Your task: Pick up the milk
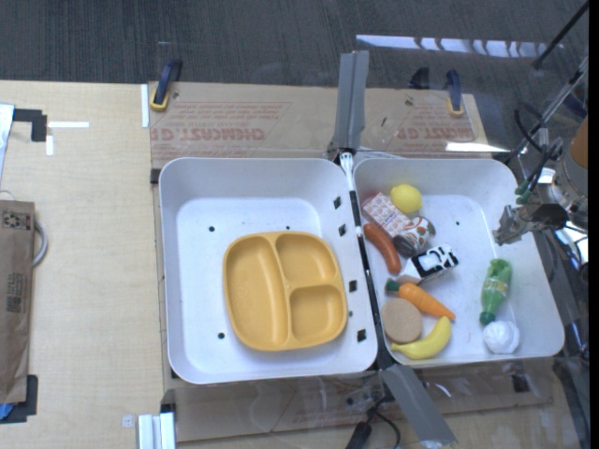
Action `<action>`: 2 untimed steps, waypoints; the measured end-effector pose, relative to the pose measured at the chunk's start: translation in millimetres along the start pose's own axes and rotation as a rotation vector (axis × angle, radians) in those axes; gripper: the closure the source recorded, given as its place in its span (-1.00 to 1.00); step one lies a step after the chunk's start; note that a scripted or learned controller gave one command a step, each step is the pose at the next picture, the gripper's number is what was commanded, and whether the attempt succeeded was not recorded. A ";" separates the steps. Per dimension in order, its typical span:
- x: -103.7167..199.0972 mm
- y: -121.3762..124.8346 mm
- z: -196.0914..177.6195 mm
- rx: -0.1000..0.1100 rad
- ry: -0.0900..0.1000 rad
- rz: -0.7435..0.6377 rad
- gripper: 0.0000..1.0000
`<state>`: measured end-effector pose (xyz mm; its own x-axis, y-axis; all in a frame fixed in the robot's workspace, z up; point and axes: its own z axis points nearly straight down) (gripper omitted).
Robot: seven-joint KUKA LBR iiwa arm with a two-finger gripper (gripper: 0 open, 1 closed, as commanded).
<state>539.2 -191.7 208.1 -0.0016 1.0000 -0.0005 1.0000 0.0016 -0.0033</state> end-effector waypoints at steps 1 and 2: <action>40.4 -14.0 57.8 0.001 0.002 0.296 1.00; 88.6 28.2 81.9 -0.021 0.000 0.649 1.00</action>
<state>567.0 -103.0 126.0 0.6030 0.7977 0.0041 0.7976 -0.6030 0.0169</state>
